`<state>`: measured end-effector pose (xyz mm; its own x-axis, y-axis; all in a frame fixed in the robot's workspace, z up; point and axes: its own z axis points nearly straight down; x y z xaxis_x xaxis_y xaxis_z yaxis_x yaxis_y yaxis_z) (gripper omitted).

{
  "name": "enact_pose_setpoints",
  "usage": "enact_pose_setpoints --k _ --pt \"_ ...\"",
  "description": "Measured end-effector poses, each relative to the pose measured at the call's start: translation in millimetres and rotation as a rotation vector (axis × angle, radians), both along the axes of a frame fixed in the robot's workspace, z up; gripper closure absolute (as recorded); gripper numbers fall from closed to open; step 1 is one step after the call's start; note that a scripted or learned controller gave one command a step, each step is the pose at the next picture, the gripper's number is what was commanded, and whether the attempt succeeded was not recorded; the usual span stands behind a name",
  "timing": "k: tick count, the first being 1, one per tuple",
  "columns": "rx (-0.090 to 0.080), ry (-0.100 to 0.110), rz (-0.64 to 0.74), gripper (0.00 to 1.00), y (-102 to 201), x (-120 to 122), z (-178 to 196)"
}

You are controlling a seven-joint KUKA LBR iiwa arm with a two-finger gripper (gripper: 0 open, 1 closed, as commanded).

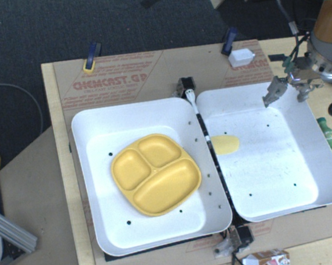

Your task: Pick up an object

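A yellow divided plate lies in the middle of the left bin. A small flat pale-yellow piece rests on the floor of the right bin, close to its left wall. My gripper hangs over the right bin's far right corner, well away from both yellow things. Its fingers are spread open with nothing between them.
Both bins sit on a cardboard sheet held by blue clamps at the back. A small white block lies behind the right bin. A green object lies just outside that bin's right wall.
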<state>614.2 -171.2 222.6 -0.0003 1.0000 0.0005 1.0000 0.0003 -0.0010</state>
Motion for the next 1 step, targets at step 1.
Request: enact_pose_setpoints --k 1 --pt "-0.001 -0.018 0.008 0.0 85.1 -53.9 187.8"
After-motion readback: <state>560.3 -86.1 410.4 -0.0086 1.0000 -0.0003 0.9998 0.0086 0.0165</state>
